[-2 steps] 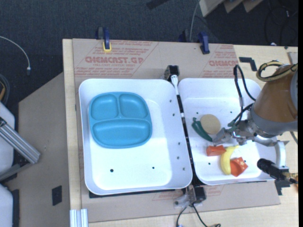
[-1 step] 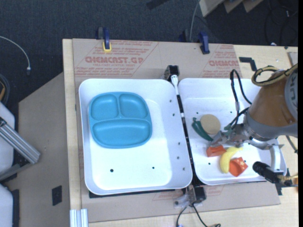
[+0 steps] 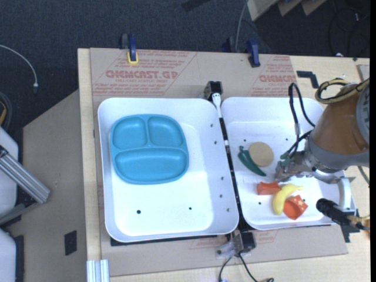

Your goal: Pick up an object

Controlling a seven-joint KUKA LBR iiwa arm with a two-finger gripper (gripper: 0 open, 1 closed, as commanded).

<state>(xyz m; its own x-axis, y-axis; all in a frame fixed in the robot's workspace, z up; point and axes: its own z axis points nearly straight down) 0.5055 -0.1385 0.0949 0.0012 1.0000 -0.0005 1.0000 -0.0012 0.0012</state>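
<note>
End effector (image 3: 286, 170) low in right bin (image 3: 258, 219) — just above banana (image 3: 283, 197) and orange piece (image 3: 268, 188), beside tan disc (image 3: 261, 154); open or closed, cannot tell. Blue tray (image 3: 150, 148) in left bin (image 3: 170, 225).

Divided plate (image 3: 150, 148) in L bin (image 3: 117, 216); food items (image 3: 282, 195) in R bin (image 3: 235, 113).

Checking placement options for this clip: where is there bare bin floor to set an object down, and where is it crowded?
Left bin: bare floor in front of and right of the blue divided plate. Right bin: free at the back, above the tan disc. Its front is crowded: green piece, banana, red pieces and the gripper.
</note>
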